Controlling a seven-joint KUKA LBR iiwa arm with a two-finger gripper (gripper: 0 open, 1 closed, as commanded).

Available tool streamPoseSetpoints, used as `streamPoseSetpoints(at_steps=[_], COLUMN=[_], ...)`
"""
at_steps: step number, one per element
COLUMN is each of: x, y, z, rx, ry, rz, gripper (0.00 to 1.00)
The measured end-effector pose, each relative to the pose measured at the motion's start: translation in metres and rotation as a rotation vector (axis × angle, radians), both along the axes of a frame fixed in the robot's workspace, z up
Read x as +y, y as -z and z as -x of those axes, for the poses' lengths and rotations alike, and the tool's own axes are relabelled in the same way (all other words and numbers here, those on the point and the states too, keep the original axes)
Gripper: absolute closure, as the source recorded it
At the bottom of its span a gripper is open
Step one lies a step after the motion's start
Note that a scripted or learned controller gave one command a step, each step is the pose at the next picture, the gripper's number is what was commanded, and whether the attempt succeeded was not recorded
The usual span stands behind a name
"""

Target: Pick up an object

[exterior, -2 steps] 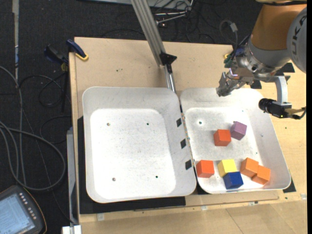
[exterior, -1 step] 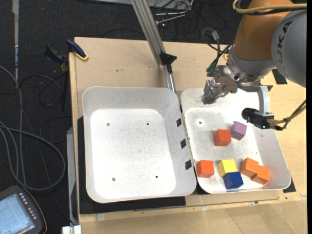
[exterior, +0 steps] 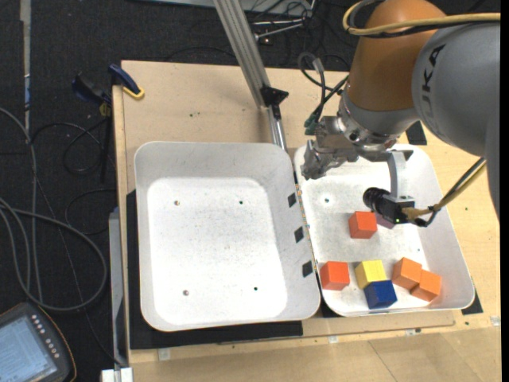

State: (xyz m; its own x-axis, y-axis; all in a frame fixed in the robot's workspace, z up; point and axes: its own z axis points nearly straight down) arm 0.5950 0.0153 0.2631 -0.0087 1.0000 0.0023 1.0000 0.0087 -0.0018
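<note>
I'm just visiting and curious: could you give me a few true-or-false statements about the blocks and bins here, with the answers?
1. All the blocks lie in the right bin. True.
2. The yellow block touches the blue block. True.
3. The blue block is the largest group. False: there is one blue; orange blocks, like the lone one, are most numerous.
4. The gripper is over the left bin. False: it is over the right bin's far end.

A pale wooden bench top (exterior: 199,102) fills the centre of the frame, set on a dark carpeted floor (exterior: 56,22). Black cables (exterior: 32,213) trail down the left side, a metal strut (exterior: 238,34) slants from the top, and a screen (exterior: 28,348) glows at lower left
</note>
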Motion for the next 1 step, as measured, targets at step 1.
streamPoseSetpoints(at_steps=[1], x=[0.0456], y=[0.0142], z=[0.0006], rx=[0.001], ry=[0.002], rz=[0.001], gripper=[1.00])
